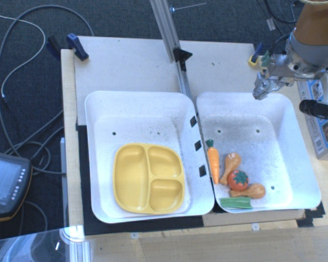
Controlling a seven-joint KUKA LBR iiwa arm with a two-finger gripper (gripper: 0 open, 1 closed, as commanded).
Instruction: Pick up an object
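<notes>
The right bin (279,130) holds a small cluster of toy food near its front left corner: an orange carrot (213,164), a red tomato (238,179), two tan-orange gourd-like pieces (231,164) (255,190) and a green pod (235,203). My gripper (261,91) hangs over the bin's back rim, well away from the cluster. Nothing shows between its fingertips.
The left bin (98,119) carries a yellow divided tray (149,177). A metal pole (167,21) slants across the bench behind the bins. Blue clamps (76,45) sit at the bench's far left corner. Cables and a handheld screen (5,187) lie on the floor at left.
</notes>
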